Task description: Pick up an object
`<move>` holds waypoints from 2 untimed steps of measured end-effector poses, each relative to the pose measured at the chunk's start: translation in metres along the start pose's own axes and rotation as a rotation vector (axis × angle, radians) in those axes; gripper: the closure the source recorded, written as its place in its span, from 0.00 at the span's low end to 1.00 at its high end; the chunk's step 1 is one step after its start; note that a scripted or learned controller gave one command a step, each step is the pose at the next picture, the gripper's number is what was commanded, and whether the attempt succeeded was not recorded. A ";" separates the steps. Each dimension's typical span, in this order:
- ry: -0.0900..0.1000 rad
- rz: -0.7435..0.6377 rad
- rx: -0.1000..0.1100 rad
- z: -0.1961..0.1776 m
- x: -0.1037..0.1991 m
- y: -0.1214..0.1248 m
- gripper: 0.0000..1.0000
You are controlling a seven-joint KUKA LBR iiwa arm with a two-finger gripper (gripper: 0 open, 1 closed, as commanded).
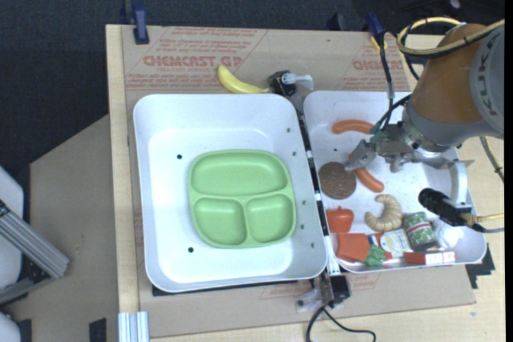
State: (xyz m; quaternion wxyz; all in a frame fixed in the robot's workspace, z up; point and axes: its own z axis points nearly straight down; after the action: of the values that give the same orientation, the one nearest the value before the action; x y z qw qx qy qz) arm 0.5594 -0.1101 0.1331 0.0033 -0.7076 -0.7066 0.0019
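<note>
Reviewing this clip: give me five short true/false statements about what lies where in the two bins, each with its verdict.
1. The green tray lies in the left bin. True.
2. The banana lies in the right bin. False: it lies on the board behind the left bin.
3. The gripper is over the right bin. True.
4. The croissant sits on the green tray. False: it lies in the right bin.
5. The brown disc lies in the right bin, near its left wall. True.

- The right bin (pixel 321 110) is crowded at lower right: patty (pixel 337 180), croissant (pixel 385 211), can (pixel 418 230), carrot (pixel 357 247).
- Its upper-left corner stays open beside the sausage (pixel 353 126).
- The left bin (pixel 152 172) has bare floor around the green tray (pixel 240 197).
</note>
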 end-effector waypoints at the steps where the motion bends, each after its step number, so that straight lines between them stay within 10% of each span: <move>1: 0.001 -0.003 -0.004 0.049 -0.001 0.020 0.00; 2: 0.000 0.000 -0.014 0.034 -0.001 0.022 1.00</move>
State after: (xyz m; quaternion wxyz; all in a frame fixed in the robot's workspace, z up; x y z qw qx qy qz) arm 0.5810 -0.1115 0.0987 -0.0018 -0.7077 -0.7066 -0.0031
